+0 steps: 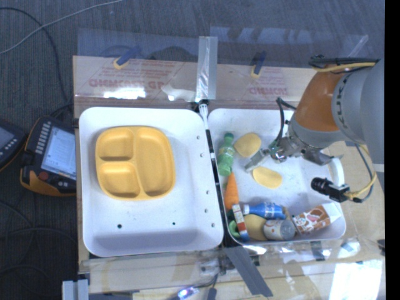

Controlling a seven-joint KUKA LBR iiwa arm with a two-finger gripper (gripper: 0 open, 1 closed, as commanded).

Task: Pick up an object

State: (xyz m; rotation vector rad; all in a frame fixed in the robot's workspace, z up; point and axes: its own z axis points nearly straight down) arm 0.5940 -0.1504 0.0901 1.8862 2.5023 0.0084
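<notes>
Objects for picking lie in the right bin point(215, 120). Near its upper middle sits a pale yellow lemon-shaped piece point(248, 144), and just below and right of it a flat yellow slice point(267, 177). Along the left wall a green bottle point(225, 154) points down toward a carrot point(232, 191). At the near end are a white bottle with a blue label point(267, 210), a yellowish piece point(254, 222), a grey can point(279, 230), a small striped item point(238, 222) and a brown-and-white sachet point(310, 219); no writing on any of them can be read.

The end effector point(261, 158) hangs between the lemon piece and the slice, its grey fingers point(255, 162) reaching left at a slant. Whether they are spread or pressed together cannot be told, and nothing is seen pinched between them. The arm point(340, 108) comes in from the right, its orange band over the bin's far right corner. A black cylinder point(326, 187) with a cable hangs near the right wall.

The left bin point(87, 186) holds a yellow tray point(134, 161) with three compartments. Behind both bins, on the worktop point(294, 83), cardboard under clear plastic carries red print, mirrored and too blurred to read. On the floor to the left lies a pendant point(47, 156) with a lit screen.
</notes>
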